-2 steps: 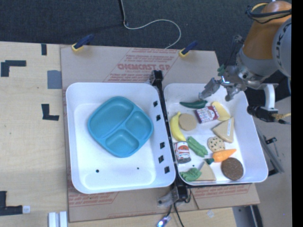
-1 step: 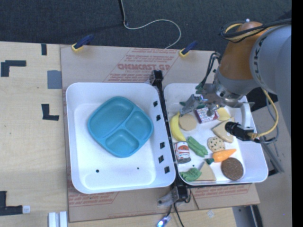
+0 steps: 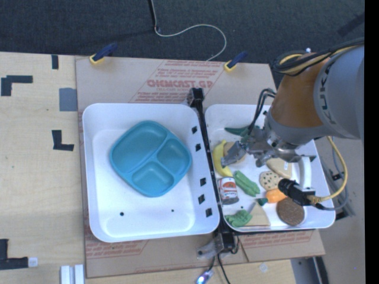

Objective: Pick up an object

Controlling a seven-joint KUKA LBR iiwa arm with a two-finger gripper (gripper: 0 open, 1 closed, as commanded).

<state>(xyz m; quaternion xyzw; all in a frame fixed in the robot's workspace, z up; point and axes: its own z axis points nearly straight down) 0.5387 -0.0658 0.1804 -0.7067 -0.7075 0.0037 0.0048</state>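
Observation:
My gripper [image 3: 235, 152] hangs low over the left part of the right bin [image 3: 323, 220], reaching in from the right on the grey and orange arm. It sits right beside a yellow banana [image 3: 219, 158], touching or just above it. Below it lie a green pickle-like piece [image 3: 246, 183], a small red and white can [image 3: 228, 190], a speckled cookie [image 3: 269, 179], an orange carrot piece [image 3: 274, 196] and a brown round disc [image 3: 290, 212]. A dark green piece [image 3: 238, 130] pokes out behind the gripper. The arm hides the bin's right middle.
A blue divided plate [image 3: 151, 157] lies in the left bin [image 3: 95, 123]. A green leafy piece [image 3: 239, 219] and a pale wedge [image 3: 259, 218] rest at the right bin's front edge. A black divider [image 3: 204, 152] separates the bins.

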